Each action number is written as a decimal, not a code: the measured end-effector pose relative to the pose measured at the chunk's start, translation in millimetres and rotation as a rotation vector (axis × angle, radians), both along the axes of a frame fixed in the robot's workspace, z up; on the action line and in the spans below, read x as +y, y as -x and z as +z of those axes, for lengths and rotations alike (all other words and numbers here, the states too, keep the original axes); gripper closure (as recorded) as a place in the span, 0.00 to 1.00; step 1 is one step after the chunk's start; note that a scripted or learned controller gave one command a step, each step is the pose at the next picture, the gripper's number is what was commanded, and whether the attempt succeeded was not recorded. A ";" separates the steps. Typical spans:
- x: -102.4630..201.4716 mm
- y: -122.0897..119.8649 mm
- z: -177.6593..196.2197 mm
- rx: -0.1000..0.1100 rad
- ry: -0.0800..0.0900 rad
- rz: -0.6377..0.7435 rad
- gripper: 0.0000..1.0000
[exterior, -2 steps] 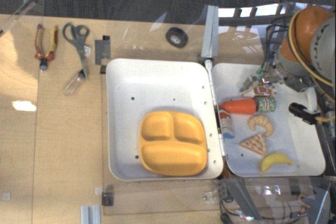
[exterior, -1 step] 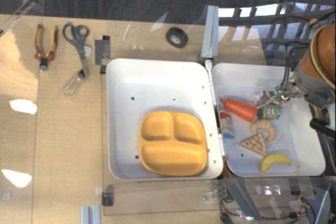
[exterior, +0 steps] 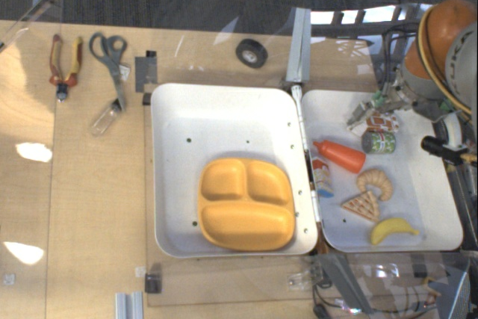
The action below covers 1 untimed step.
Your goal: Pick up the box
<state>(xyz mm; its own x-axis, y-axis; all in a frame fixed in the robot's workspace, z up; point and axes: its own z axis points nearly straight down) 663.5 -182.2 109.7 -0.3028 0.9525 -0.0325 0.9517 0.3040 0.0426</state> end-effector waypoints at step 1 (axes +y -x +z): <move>16.6 21.1 -21.4 0.040 -0.016 0.011 0.00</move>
